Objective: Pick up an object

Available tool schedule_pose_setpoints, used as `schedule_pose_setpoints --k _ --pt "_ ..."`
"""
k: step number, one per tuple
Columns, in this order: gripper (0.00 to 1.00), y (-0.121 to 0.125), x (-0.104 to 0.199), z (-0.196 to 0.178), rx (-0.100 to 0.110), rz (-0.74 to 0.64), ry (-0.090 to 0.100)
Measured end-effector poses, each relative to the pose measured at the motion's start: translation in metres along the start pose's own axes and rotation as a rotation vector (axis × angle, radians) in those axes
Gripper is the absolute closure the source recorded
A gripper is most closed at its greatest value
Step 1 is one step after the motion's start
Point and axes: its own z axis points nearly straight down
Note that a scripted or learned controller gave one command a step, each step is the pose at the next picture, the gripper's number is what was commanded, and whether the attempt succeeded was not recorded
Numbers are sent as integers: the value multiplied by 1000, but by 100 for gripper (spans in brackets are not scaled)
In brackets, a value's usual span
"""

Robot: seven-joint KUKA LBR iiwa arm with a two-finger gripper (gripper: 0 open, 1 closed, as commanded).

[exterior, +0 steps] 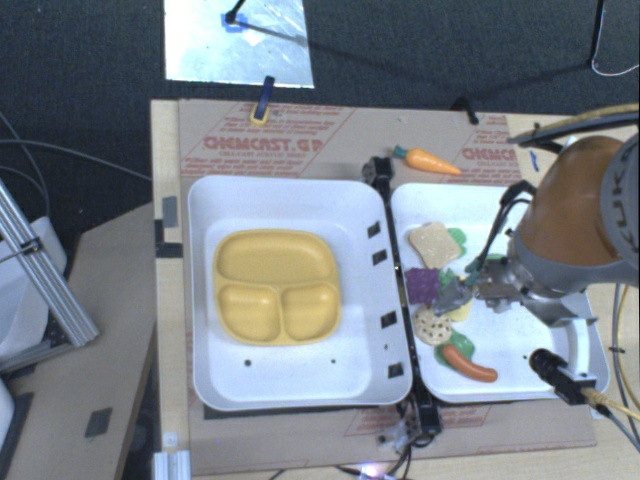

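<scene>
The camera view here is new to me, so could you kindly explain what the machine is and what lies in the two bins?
One fixed camera looks down at a slant on a bench. The grey and orange arm reaching in from the right is a robot; its gripper is low over the right bin. That bin holds toy food: a bread slice, something purple, a round cracker-like piece and a red-orange vegetable. The left bin holds a yellow divided tray. A toy carrot lies on the board behind the bins. I cannot tell whether anything is held.
</scene>
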Motion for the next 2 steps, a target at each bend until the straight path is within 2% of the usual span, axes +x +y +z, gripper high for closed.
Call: schedule_pose_setpoints --k 1,2 --pt "0 -2 -28 77 5 6 0" --pt "0 0 -35 35 -1 5 -1"
